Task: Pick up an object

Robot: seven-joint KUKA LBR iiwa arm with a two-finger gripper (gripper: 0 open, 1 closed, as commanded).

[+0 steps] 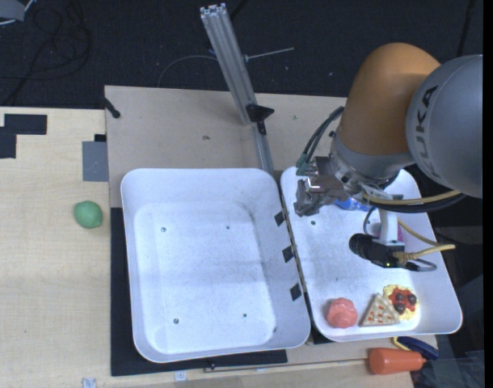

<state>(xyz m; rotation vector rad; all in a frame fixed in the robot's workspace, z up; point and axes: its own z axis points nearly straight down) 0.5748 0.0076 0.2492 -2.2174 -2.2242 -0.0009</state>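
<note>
Orange carrot (396, 360) lies outside right bin (440, 323)'s rim; gripper (305, 203) state unclear.

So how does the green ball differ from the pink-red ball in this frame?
The green ball lies outside both bins on the wooden bench, far left; the pink-red ball sits inside the right bin, beside a pizza-slice toy. The green one looks slightly smaller. Both are round and untouched, apart from the tool.

Light wooden bench (44, 297) with two white bins (202, 342), a green ball (89, 214), an orange carrot-like toy (394, 360).
</note>
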